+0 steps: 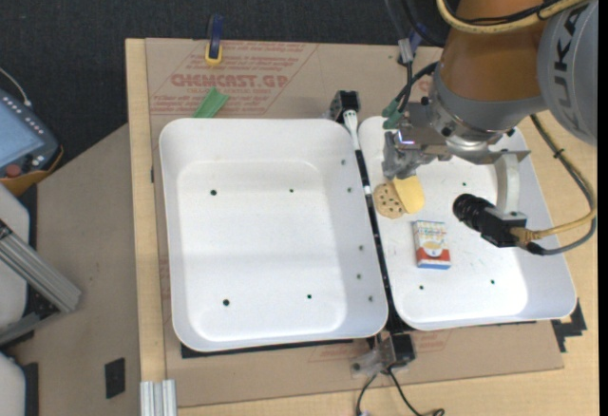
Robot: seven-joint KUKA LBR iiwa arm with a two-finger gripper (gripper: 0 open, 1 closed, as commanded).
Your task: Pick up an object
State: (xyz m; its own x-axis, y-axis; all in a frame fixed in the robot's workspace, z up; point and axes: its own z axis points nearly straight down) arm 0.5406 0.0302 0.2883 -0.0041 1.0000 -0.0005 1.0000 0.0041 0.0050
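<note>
Cardboard-topped counter [285,72] printed "CHEMCAST GP" in red lay under two white bins, pincer [401,158] hung low in right bin [475,300] just above yellow piece [410,194] and spotted cookie [387,201], finger spread unclear, small red-and-white carton [432,244] nearby, its print unreadable.

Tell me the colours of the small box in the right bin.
The small box is white with a red bottom edge, seen in the camera view.

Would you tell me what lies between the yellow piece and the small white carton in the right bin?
Only bare white bin floor lies between the yellow piece and the small carton, seen in the camera view.
</note>
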